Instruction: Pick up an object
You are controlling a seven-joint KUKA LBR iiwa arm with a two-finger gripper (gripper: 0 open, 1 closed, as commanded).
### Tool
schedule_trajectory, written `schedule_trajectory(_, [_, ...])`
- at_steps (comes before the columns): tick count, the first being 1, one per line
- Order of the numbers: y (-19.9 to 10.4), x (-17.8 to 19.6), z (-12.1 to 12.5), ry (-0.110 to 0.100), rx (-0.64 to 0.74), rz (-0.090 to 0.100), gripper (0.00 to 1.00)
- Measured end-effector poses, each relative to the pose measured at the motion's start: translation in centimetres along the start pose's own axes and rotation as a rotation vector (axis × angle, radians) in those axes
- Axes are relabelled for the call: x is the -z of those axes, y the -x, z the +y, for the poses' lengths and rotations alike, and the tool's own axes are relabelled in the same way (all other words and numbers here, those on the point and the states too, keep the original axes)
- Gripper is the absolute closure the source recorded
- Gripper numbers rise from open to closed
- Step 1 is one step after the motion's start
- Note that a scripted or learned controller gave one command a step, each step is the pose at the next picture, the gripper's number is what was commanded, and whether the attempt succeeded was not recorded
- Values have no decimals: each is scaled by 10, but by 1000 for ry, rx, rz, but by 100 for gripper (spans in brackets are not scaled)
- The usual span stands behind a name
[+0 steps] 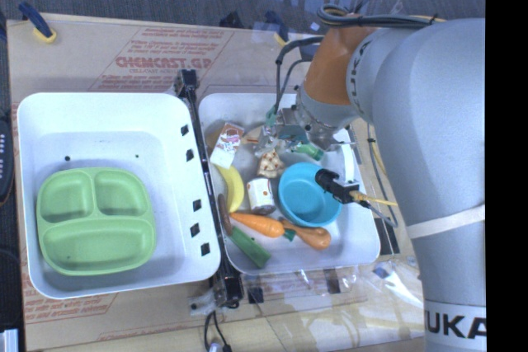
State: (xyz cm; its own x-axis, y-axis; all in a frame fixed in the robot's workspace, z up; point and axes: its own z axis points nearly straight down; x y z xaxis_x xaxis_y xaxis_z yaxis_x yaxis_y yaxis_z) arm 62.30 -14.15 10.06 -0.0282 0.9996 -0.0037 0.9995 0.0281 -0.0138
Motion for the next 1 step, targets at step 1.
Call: schedule_trajectory(1, [-42, 123, -53, 15, 80, 2, 100])
